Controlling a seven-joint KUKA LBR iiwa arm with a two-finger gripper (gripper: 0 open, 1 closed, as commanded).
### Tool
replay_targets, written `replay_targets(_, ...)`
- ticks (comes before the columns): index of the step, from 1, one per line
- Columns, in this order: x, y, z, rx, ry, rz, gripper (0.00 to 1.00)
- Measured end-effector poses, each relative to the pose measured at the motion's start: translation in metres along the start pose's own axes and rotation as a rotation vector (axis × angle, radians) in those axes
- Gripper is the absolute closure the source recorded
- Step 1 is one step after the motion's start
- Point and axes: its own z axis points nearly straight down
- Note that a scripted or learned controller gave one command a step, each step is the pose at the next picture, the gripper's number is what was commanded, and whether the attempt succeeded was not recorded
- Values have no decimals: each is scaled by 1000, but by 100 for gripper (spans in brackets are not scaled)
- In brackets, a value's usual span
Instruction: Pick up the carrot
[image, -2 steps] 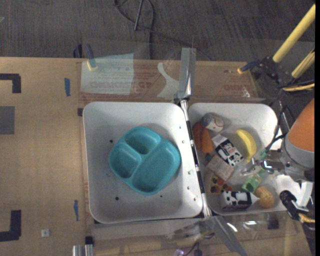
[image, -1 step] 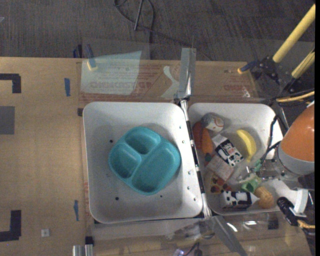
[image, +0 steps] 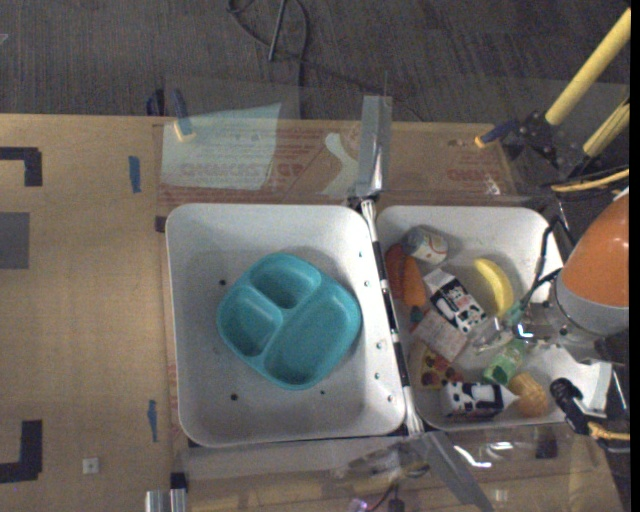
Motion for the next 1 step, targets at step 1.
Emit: replay_targets(1, 20, -24, -4, 11, 5, -99, 0)
